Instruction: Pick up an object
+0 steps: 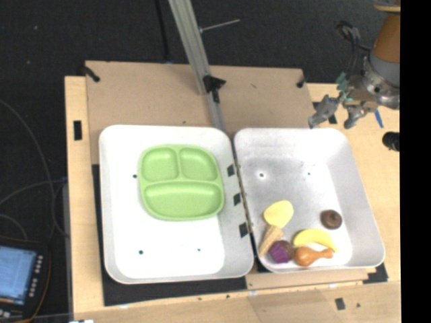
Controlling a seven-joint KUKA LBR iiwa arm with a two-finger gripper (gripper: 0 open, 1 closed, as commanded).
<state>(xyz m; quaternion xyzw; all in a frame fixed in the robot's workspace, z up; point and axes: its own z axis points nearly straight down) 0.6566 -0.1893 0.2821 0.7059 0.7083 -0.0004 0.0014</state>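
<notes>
No text, label, brand or number can be read on anything here.

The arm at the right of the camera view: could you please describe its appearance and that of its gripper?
The arm has an orange band above a grey metallic wrist. Dark cables loop beside it at its left. The gripper is grey with two prongs, with small green and blue touches near its base.

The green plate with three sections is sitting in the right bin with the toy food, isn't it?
Not quite. The camera view shows the green plate with three sections sitting in the left bin, by itself. The toy food, like the banana, is in the right bin.
</notes>
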